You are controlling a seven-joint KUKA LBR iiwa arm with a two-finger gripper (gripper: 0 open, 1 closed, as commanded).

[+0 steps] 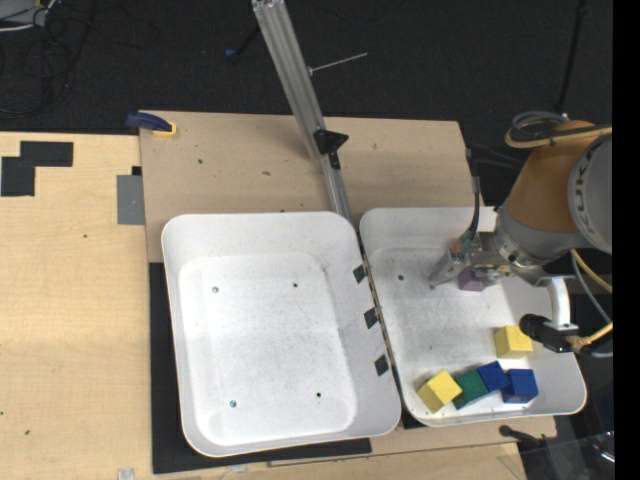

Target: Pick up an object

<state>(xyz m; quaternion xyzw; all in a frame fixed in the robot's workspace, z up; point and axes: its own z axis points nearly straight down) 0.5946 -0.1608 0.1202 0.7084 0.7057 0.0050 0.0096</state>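
Toward three o'clock in the right bin (420, 368), the pincer (468, 268) seems clenched around a purple block (469, 279); small, stiff and light, I'd judge, best squeezed across flat opposite faces.

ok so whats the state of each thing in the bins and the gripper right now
gripper: low in the right bin, at a purple block
purple block: by the fingertips, grasp unclear
yellow blocks: two, loose, apart
blue blocks: two, touching
green block: wedged between yellow and blue
left bin: level
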